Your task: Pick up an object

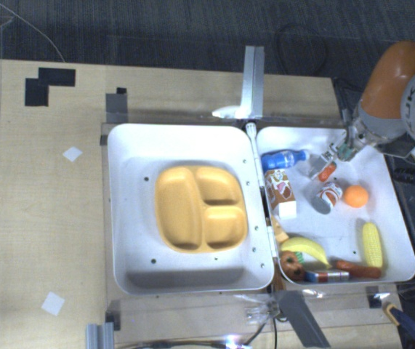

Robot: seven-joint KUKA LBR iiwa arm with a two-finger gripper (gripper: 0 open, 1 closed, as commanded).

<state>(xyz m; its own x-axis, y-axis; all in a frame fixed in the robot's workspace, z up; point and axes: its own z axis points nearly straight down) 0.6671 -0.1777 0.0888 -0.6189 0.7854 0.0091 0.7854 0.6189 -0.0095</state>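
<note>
Camera view shows 2 white bins on the counter [40,217]. The left bin [131,267] holds a yellow tray [200,207] with 3 parts. The right bin [389,267] holds the small things. The claw [336,155] hangs over the top of the right bin, just above a small orange thing [327,171]. I cannot tell what that thing is, or if the claw is apart or together, or if it holds anything.

Near the claw lie a can [327,197], an orange ball [355,196], a blue bottle [283,158] and a carton [281,192]. Lower down are a banana [305,249] and a corn cob [371,244].

The orange thing is the closest pick. It looks small and light, so it may slip. I think the best hold is across its middle.
</note>
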